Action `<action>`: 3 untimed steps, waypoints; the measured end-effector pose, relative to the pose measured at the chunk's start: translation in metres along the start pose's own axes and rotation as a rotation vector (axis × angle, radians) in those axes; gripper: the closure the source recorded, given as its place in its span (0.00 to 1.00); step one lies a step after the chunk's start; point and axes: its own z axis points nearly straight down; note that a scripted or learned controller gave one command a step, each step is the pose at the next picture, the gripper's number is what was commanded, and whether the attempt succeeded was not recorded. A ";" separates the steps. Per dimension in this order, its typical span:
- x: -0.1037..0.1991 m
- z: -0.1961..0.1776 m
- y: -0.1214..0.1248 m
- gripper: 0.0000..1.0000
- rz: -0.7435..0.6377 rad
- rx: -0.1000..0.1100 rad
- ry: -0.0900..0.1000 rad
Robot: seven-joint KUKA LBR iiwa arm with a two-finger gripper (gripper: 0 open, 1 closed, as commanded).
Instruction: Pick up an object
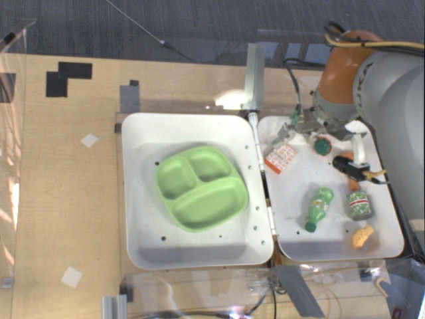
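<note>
Jaws obscured; gripper (307,125) above right bin (292,238), snack packet (281,158) just below-left.

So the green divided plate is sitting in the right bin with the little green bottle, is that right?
Not quite. The camera view shows the green divided plate alone in the left bin. The little green bottle lies in the right bin.

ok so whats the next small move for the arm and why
Probably a short descent onto one item. The gripper sits over the back of the right bin, near the red and white packet and a small green round piece, with nothing seen between its fingers. The green bottle lies farther forward.
</note>
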 end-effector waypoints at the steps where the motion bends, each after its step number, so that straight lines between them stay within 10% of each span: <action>1: 0.006 -0.001 -0.018 0.00 -0.252 -0.015 -0.002; 3: 0.010 -0.001 -0.032 0.00 -0.006 -0.016 0.002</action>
